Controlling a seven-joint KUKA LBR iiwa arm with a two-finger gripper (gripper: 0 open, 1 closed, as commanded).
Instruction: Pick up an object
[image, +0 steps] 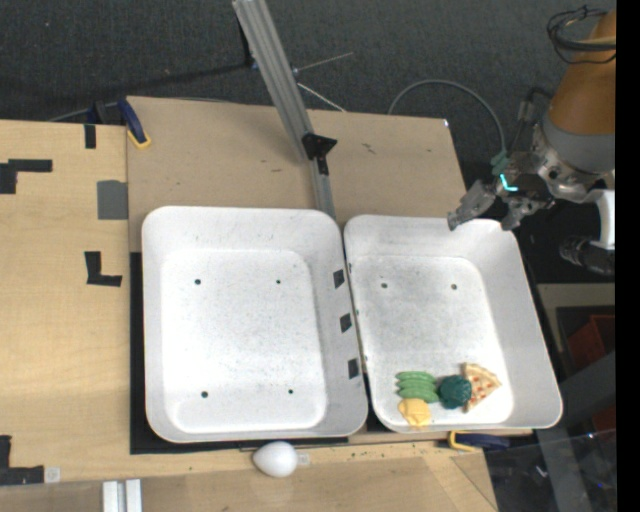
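The arm (585, 95) reaches in at the upper right, its orange band above the grey wrist, and the gripper (487, 212) hangs over the far right corner of the right bin (530, 300), just at the rim. Whether the gripper is apart or together cannot be told from this angle — the dark tips blur against the bin edge and the bench behind. Nothing shows between them. A small teal light glows on the wrist just above the gripper.

The objects to pick all lie in the right bin's near corner, well apart from the gripper. There are 4 of them, clustered close: a green ridged toy (415, 382), a yellow piece (415, 410) just below it and touching or nearly so, a dark teal round lump (455, 391) to their right, and a pizza-slice toy (482, 381) — orange crust, pale topping — leaning against the teal lump on its right side.

The left bin (160, 300) sits beside the right one, their rims overlapping along the middle, where 3 small dark clips show.

On the bench (220, 150), outside the bins, a white egg-shaped object (275, 459) rests just below the left bin's near rim. A grey metal rail (285, 90) slants down from the top of the view to the point where the 2 bins meet. Black tape marks lie on the pale board at the far left.
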